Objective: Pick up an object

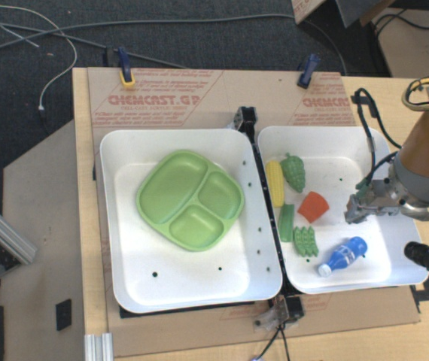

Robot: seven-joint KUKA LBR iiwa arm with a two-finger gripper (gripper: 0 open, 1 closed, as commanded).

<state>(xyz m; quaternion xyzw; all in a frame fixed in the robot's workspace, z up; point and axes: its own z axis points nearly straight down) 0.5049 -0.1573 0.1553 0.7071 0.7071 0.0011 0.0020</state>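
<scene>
Sideways, jaws (pixel 356 210), state unclear, hover near right bin's (pixel 327 135) far edge, beside red block (pixel 313 207)

A divided plate (pixel 190 199) is held in the left bin (pixel 117 277). In the right bin (pixel 335 143), a bottle (pixel 343 256) is placed at 5 o'clock of a block (pixel 313 206), a corn cob (pixel 275 183) at 9 o'clock.

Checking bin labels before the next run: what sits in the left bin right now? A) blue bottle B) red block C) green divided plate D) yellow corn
C: the green divided plate lies alone in the left bin, while the blue bottle, red block and yellow corn are all in the right bin.
</scene>
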